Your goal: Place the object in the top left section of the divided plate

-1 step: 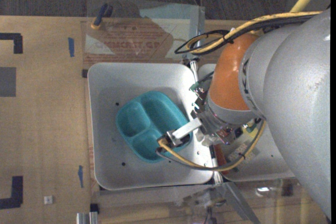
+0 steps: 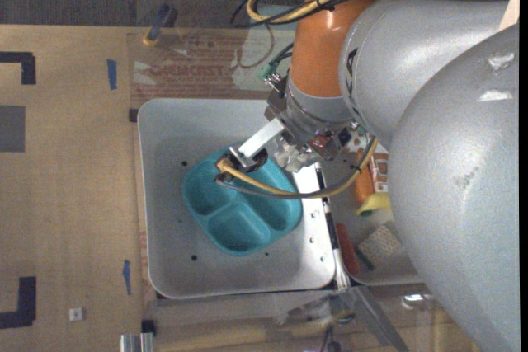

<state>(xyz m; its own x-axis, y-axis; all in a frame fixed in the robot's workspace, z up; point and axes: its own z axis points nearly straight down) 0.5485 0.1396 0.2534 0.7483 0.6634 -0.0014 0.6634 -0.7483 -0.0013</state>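
Lying flat on the floor of a white bin (image 2: 165, 177), the teal divided plate (image 2: 206, 210) sits just under the gripper (image 2: 290, 152) and is turned at an angle to the bin walls. The gripper hangs over the plate's edge nearest the arm. The rest of the plate spreads out from under it, toward the middle of the bin. Two smaller sections show on the side of the plate farthest from the gripper. A larger section lies closer in, partly covered by the wrist.

Whether the gripper is released or clenched cannot be told, since the wrist and the grey arm (image 2: 445, 111) hide its underside. The same parts hide anything it might be carrying.

On the arm's side of the gripper, past the wall the two bins share, is the neighbouring bin (image 2: 375, 272). In it, close beside the gripper, an orange thing (image 2: 365, 185) touches a yellow piece (image 2: 376, 205). Farther from the gripper in that bin, a speckled tan block (image 2: 381, 243) lies next to a red thing (image 2: 351, 256) along the shared wall.

Well away from the gripper, beyond the plate's bin, the brown bench (image 2: 66, 177) carries short strips of blue tape (image 2: 111, 74) and black tape marks (image 2: 21, 66).
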